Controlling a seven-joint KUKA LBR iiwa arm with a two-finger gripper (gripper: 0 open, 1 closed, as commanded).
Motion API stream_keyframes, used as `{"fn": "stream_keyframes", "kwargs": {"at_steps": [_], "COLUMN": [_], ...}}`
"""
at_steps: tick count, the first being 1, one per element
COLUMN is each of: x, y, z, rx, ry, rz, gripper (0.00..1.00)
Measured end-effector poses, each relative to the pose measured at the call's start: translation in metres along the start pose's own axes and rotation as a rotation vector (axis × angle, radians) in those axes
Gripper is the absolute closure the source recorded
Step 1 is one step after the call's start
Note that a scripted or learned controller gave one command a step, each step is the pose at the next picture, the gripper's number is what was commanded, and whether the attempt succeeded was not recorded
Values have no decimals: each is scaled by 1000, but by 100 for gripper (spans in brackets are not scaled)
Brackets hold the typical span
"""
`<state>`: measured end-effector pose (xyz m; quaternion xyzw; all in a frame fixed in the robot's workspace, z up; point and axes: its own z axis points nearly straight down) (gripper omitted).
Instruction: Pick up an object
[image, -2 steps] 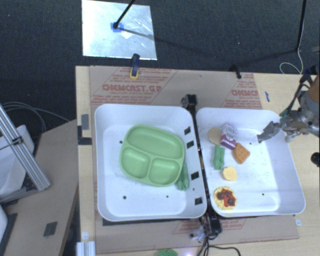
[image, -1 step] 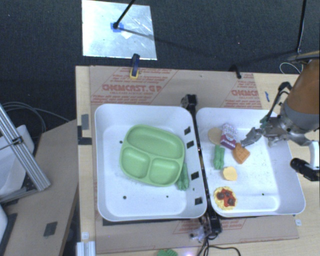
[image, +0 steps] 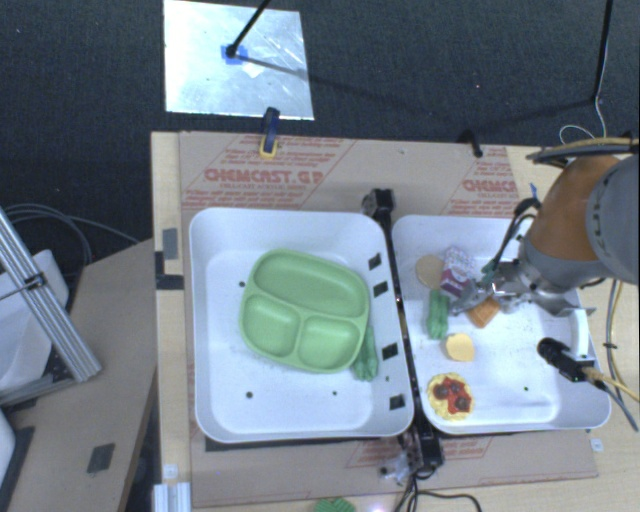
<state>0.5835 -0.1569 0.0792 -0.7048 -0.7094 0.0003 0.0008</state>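
Grey two-finger gripper (image: 478, 298), finger state indiscernible, low in right white bin (image: 520, 405); small orange block (image: 484, 314) touching its tip, yellow round piece (image: 460, 347) just below

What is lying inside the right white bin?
The right bin holds a green piece, a yellow piece, a small pizza, a tan disc and an orange piece. The gripper covers whatever lies beneath it.

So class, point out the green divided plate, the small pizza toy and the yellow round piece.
Green divided plate (image: 303, 310): camera view, centre ridge.
Small pizza toy (image: 451, 394): camera view, red topping.
Yellow round piece (image: 460, 347): camera view, top face.
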Motion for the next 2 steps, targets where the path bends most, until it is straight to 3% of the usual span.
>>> {"fn": "stream_keyframes", "kwargs": {"at_steps": [1,2], "x": [-1,51], "y": [2,-7], "z": [-16,-116], "rx": [-6,-6], "ry": [-2,0], "rz": [1,-1], "gripper": [100,100]}}
